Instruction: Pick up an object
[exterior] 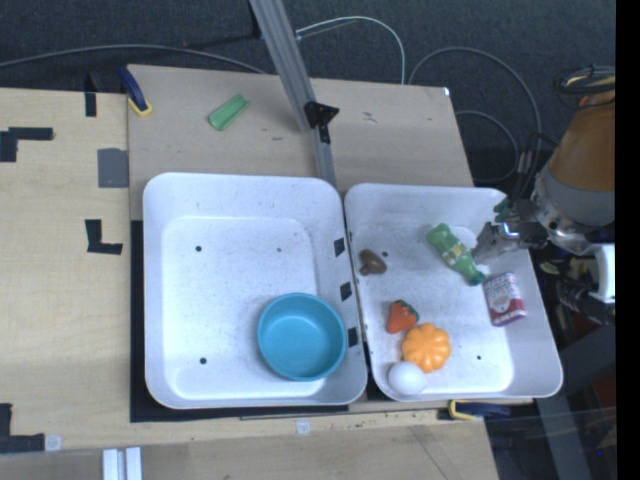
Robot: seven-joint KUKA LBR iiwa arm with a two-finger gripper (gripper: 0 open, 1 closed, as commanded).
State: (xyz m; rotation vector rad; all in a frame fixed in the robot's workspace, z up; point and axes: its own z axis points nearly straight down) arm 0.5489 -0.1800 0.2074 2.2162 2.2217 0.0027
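My gripper (490,243) hangs over the right side of the right bin (530,373), its fingers pointing left toward a green bottle (453,253) that lies just beside the tips. A red-and-white can (504,299) lies below the gripper. An orange pumpkin (427,347), a red strawberry-like piece (401,317) and a white egg (406,378) sit near the bin's front. A small brown lump (373,262) rests at the bin's left. Nothing shows between the fingers.
The left bin (180,208) holds a blue bowl (301,335) at its front right. On the bench behind lie a green block (227,112) and a slanted grey pole (285,48). Cables run behind the bins.
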